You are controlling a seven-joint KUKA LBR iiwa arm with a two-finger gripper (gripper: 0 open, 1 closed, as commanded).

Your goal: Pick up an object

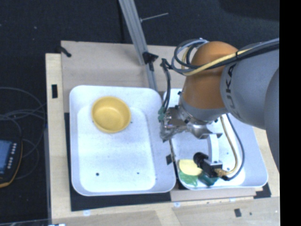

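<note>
Over the right bin's (251,173) front edge your gripper (170,128) hovers; grip state unclear, so drop squarely onto the yellow object (187,166).

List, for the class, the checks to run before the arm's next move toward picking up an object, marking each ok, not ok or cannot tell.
1. Round yellow plastic bowl upright in the left shallow white bin: ok.
2. Bowl clear of other items: ok.
3. Small pale yellow, green and black items piled in the right shallow white bin, separable: cannot tell.
4. Gripper fingers open: cannot tell.
5. Object held: cannot tell.
6. Grey and orange arm over the right bin: ok.
</note>
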